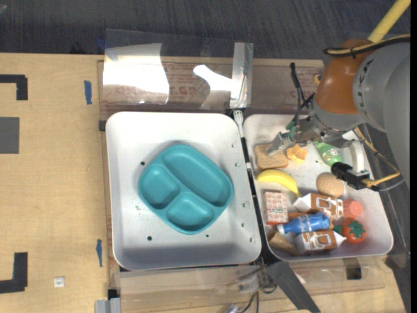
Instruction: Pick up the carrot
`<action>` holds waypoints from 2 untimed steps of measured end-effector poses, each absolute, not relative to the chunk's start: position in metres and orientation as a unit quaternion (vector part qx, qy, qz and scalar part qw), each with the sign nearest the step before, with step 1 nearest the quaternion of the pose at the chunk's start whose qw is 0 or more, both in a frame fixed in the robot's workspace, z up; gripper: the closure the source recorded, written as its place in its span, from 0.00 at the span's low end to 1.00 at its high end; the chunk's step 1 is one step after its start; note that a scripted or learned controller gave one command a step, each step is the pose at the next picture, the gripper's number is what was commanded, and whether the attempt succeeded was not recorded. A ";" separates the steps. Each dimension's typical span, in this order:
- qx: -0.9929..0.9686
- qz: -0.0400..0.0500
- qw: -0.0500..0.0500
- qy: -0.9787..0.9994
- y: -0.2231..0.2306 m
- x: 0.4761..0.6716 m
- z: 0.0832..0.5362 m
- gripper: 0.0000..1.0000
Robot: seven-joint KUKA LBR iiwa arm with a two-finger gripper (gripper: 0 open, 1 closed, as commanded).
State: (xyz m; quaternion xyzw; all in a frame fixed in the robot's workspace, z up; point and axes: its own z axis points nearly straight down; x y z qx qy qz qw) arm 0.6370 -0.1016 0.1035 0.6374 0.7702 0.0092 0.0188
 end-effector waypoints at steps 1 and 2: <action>0.659 0.010 0.015 0.752 -0.106 0.646 0.103 0.00; 0.661 0.010 0.018 0.751 -0.102 0.633 0.103 0.00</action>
